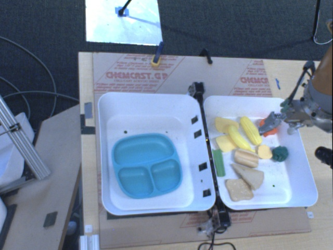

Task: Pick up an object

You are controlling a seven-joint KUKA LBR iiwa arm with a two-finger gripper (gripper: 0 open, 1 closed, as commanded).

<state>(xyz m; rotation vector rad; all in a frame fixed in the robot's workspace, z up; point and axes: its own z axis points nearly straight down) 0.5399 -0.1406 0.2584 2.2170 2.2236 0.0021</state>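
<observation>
Reaching in low from the right, the gripper [271,122] hangs over the right bin [299,191] beside the corn cob [250,129]; its state is unclear.

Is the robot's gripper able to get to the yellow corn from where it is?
Probably yes. The gripper hangs just right of the corn in the right bin, with nothing lying over the corn.

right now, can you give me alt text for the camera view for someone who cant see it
A grey robot arm reaches in from the right, its gripper low over toy food in the right white bin: corn, bread and a green broccoli piece. The left white bin holds a blue divided tray.
</observation>
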